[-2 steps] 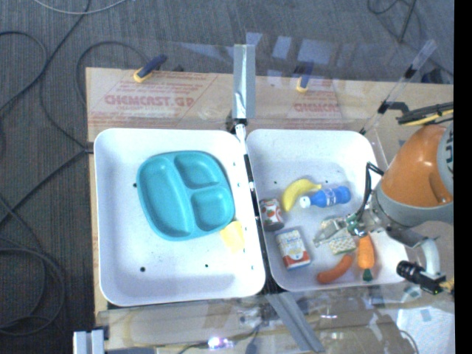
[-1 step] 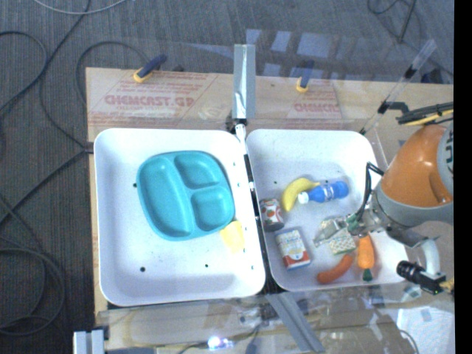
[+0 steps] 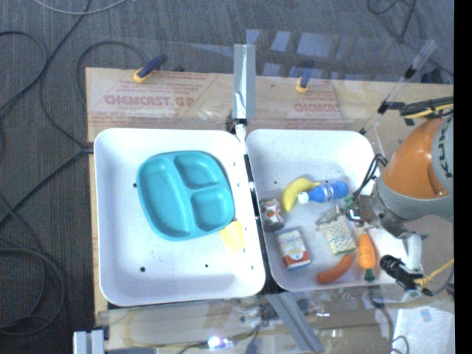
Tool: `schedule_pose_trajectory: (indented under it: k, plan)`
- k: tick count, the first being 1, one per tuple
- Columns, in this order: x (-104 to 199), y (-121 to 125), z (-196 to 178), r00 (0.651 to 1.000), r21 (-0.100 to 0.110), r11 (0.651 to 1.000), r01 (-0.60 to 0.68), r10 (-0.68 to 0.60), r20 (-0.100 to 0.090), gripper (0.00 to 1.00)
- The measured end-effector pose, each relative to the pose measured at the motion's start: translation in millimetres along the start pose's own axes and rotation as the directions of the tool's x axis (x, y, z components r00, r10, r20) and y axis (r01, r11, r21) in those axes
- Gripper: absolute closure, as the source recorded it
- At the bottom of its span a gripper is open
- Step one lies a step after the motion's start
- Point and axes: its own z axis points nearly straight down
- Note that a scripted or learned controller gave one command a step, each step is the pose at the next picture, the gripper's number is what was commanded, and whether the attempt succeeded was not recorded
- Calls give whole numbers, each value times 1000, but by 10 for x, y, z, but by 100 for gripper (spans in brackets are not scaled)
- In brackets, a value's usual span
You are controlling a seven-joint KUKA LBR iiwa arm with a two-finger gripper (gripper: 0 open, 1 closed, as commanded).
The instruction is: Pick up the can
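The can (image 3: 271, 213) lies in the right bin (image 3: 310, 142), hard against its left wall, a small red-and-white thing tipped on its side. Just below it sits a red-and-white carton (image 3: 293, 248), and up to its right a yellow banana (image 3: 296, 190) curves toward a blue bottle (image 3: 327, 192) with a white cap; banana and bottle look to be touching at the cap end.

My arm (image 3: 420, 172) comes in from the right, the orange band bulking over the bin's right edge. My jaws (image 3: 346, 214) hang low near the middle right of that bin, well apart from the can — the banana and bottle are nearer to them than it is. From this slant the metal at my wrist is a tangle of small parts, and I cannot tell how far my jaws are spread, nor that anything sits between them.

Just beneath them lies a pale speckled sponge-like pad (image 3: 338, 235), with a carrot (image 3: 366, 251) beside it and a reddish sausage shape (image 3: 334, 269) lower down.

The left bin (image 3: 118, 271) holds a turquoise divided plate (image 3: 186, 195) and, at its lower right corner, a small yellow block (image 3: 233, 236). Both bins rest on the desk (image 3: 118, 102), where two yellow clamps (image 3: 150, 67) grip its far edge.
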Motion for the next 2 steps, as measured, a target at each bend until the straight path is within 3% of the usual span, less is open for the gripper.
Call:
schedule_pose_trajectory:
  k: [1, 2]
  plan:
    - [189, -149, 7, 947, -7, 947, -321, 321, 5, 0]
    - [16, -39, -94, 894, 19, 893, -449, 449, 0, 0]
